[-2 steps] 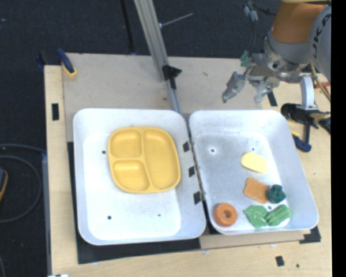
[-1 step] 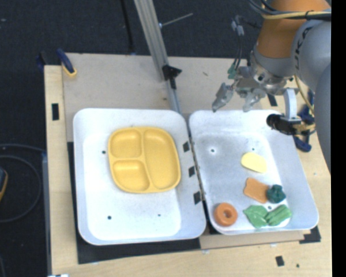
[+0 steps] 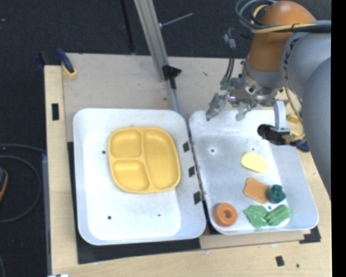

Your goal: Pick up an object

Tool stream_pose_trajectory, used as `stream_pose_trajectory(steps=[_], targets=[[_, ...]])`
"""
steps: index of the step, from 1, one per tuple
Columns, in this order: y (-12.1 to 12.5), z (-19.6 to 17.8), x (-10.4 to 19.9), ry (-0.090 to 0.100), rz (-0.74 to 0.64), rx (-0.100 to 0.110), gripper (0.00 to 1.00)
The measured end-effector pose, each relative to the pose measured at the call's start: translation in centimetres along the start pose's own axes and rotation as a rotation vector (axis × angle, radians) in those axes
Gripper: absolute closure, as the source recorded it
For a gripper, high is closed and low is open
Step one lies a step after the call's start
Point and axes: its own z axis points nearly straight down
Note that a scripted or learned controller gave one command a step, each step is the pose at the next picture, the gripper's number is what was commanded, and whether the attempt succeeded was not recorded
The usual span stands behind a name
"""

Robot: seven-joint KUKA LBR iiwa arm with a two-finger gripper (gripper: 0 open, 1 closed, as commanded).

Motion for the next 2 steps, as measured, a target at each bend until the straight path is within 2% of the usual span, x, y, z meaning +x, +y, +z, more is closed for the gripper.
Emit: stream_pose_trajectory(steps=[1,2], targets=[[0.5,6.1,-0.5,0.000,0.001,0.000,0.00],[0.6,4.5,-0.6,-0.001,0.002,-0.007,1.00]])
